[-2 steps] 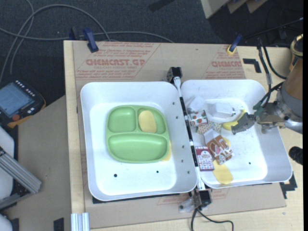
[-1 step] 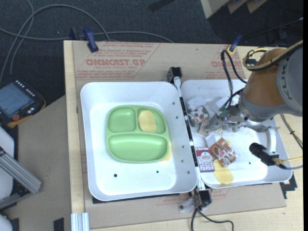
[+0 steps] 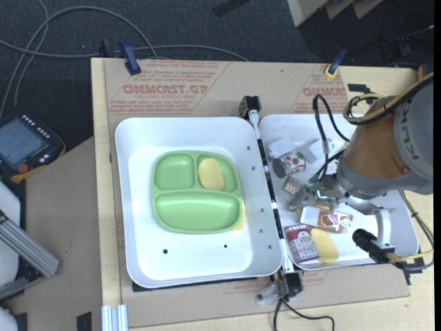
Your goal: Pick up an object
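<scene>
The grey arm with its orange band (image 3: 375, 150) reaches down into the right-hand shallow white bin (image 3: 406, 236), its gripper (image 3: 313, 193) low among the clutter near that bin's left wall; whether it grips anything I cannot tell. Near the front edge of this bin lie a yellow oblong object (image 3: 325, 245), a dark red packet (image 3: 301, 243) at the front left corner, and a white-and-red packet (image 3: 329, 220). A small red-and-white item (image 3: 293, 163) sits toward the back. The left white bin (image 3: 138, 254) carries a green divided plastic tray (image 3: 196, 193) at its middle.
</scene>
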`<action>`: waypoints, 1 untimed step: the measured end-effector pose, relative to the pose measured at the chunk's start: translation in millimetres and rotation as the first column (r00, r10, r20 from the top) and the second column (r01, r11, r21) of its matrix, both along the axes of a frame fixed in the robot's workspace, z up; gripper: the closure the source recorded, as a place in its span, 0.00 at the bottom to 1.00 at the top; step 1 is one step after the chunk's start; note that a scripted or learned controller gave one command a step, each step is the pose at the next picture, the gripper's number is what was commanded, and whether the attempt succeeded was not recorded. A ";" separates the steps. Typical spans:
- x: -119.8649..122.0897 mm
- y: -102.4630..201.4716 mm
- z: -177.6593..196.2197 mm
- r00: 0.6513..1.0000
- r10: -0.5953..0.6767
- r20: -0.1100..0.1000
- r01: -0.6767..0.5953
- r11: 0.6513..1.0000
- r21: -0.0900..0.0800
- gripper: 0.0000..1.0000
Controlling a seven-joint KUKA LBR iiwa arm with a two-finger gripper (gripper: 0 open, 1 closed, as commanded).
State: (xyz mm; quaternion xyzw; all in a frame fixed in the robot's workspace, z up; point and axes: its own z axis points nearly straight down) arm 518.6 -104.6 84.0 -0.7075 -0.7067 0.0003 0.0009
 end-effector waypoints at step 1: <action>10.9 -5.7 0.3 1.000 0.000 0.003 0.000 1.000 -0.001 0.00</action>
